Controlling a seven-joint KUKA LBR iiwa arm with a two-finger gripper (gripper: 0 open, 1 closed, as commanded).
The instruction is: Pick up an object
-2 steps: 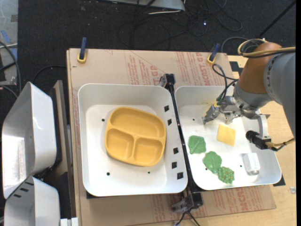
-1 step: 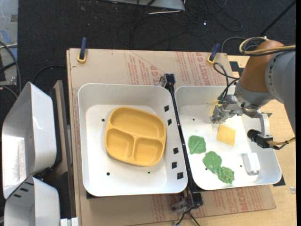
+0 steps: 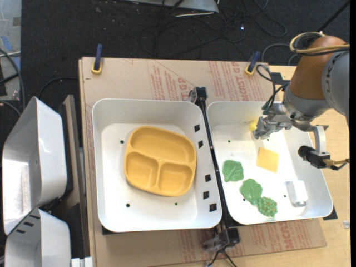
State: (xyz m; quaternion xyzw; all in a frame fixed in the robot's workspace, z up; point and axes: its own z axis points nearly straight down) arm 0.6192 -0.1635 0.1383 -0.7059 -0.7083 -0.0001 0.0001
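Pincer (image 3: 266,125) low in the right bin (image 3: 320,182), over a small yellow thing (image 3: 254,126); spread or pressed together, cannot tell. Probably light, hard, a bit slippery. Best pinched across the middle.

Right bin (image 3: 325,202): open floor at top left; cheese (image 3: 268,159), leaves (image 3: 250,189) and white piece (image 3: 296,193) crowd the lower half. Tray (image 3: 160,160) fills left bin (image 3: 105,149) centre.

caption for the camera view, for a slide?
Claw low in the right bin near a yellow slice and green leaves; yellow tray in left bin.
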